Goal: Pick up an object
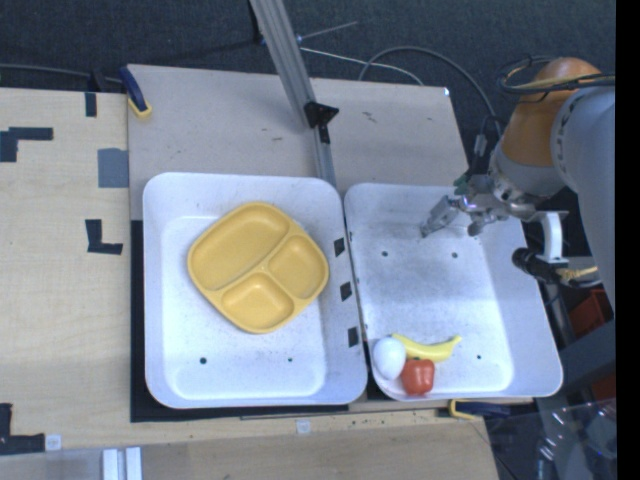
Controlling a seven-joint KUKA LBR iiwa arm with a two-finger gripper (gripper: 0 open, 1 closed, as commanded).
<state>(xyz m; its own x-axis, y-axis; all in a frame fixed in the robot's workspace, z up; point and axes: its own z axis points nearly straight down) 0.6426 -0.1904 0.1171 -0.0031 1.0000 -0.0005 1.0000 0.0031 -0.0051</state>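
A yellow banana (432,347), a white egg-shaped object (388,356) and a red pepper-like object (419,375) lie together at the near edge of the right bin (430,268). My gripper (455,218) hovers over the far right part of that bin, well away from these objects. Its fingers (433,219) are spread, with nothing between them. A yellow divided plate (258,265) rests in the left bin (170,298).
A metal pole (292,63) slants down from the top to the gap between the bins. Cables (400,63) loop over the bench behind the right bin. The grey arm with its orange band (545,118) fills the right side.
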